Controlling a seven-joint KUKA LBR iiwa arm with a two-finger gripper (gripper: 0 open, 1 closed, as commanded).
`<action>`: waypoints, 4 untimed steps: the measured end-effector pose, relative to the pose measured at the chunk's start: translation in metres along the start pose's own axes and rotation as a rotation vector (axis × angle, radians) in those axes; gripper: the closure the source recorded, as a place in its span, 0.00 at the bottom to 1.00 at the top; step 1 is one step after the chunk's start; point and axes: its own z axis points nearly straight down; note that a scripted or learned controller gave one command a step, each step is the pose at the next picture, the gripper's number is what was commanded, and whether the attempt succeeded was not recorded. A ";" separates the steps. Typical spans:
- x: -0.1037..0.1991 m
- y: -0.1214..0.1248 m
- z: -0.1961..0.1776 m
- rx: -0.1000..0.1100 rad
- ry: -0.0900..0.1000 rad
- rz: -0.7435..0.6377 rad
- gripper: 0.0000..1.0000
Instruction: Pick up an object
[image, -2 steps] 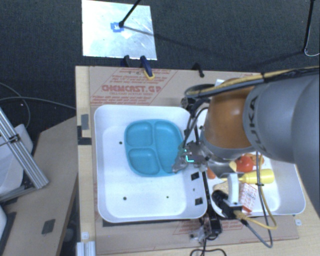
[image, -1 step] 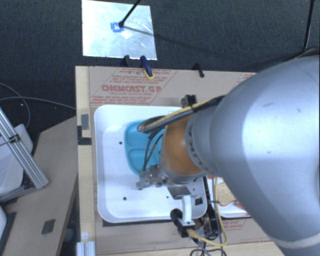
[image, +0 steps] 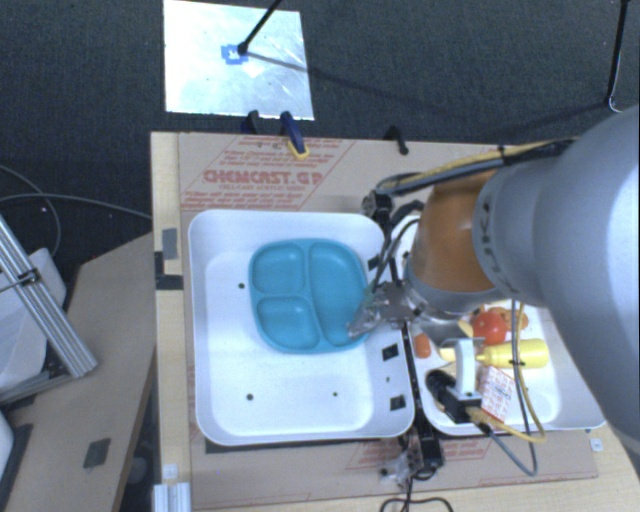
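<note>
Down at the right edge of the left white bin (image: 215, 400), the metal two-finger end effector (image: 366, 318) is seen against the right rim of a light-blue plastic divided plate (image: 303, 295). Its fingers are too small and dim to be read, so whether they are spread or closed cannot be told, and nothing can be made out between them.

The plate has three compartments and lies flat in the upper middle of the left bin; no other object is seen in that bin, and a few small dark dots mark its floor.

The right white bin (image: 575, 415) is partly covered by the arm. A red tomato-like item (image: 490, 324), a yellow bottle-shaped item (image: 512, 353), a small orange piece (image: 422, 346) and a white-and-red printed packet (image: 496, 390) are gathered in it, close to one another near its left side.

The grey arm (image: 565, 235) enters from the right and is bent downward, with its orange band (image: 450, 240) just above the wrist, over the divide between the bins. Black and yellow cables are looped around the wrist.

Both bins are carried on a brown cardboard sheet with red lettering (image: 262, 172) on the bench.
</note>
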 end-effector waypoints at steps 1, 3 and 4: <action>0.034 0.114 -0.043 -0.009 0.008 -0.007 0.00; 0.109 0.093 -0.204 -0.006 0.013 -0.010 0.00; -0.003 0.145 -0.206 0.000 0.003 0.008 0.00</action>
